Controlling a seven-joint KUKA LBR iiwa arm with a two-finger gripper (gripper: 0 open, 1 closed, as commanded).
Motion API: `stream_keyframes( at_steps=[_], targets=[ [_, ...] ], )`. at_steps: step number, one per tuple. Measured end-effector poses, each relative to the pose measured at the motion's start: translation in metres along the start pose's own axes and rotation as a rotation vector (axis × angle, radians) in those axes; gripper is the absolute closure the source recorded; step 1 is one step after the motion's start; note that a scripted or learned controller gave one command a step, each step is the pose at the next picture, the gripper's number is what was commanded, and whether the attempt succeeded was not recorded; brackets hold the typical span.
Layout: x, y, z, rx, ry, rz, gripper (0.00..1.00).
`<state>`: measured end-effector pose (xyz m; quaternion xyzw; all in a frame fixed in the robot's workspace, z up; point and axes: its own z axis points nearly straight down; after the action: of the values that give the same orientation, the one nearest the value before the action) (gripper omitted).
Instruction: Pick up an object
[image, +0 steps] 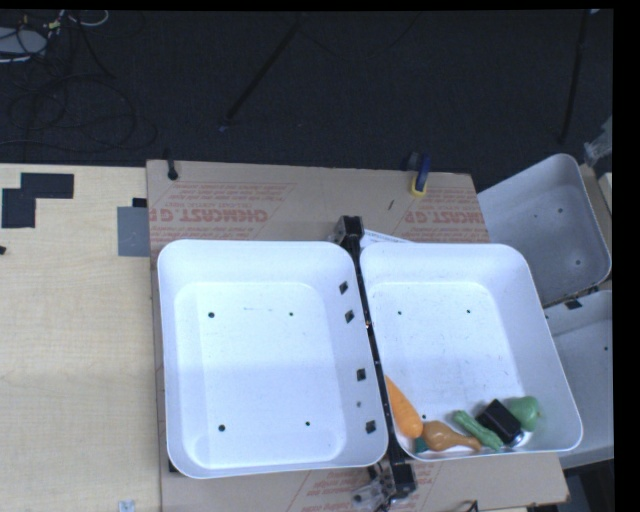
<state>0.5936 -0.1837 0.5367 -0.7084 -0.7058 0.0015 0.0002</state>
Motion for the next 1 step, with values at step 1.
stream_keyframes(
  at_steps=[1],
  targets=[
    [-0.0306, 0.0262, -0.0003, -0.001, 0.000, -0.002, 0.00]
  ],
)
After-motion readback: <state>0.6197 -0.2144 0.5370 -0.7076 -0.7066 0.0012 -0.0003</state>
